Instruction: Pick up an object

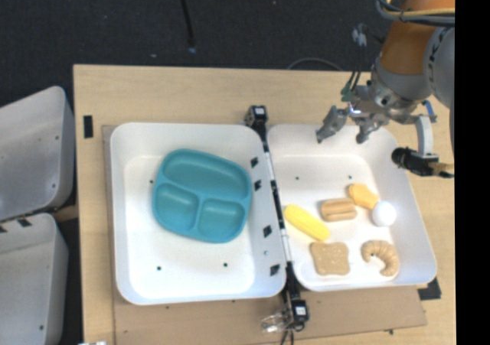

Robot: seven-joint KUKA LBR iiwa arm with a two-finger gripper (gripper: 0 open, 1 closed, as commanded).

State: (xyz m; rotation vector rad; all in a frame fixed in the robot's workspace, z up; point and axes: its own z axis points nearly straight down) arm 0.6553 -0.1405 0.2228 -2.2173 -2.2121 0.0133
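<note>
I see the gripper (346, 128) hanging over the far edge of the right bin (306, 154), its two fingers spread wide with nothing between them. The food pieces I could go for lie nearer in that bin, well apart from it: a yellow banana (305, 222), a sausage roll (338, 209), an orange piece (362, 196), a white egg (383, 214), a toast slice (330, 258) and a croissant (382, 255). A teal divided plate (202, 195) sits in the left bin (138, 259) on the table (92, 99).
</note>
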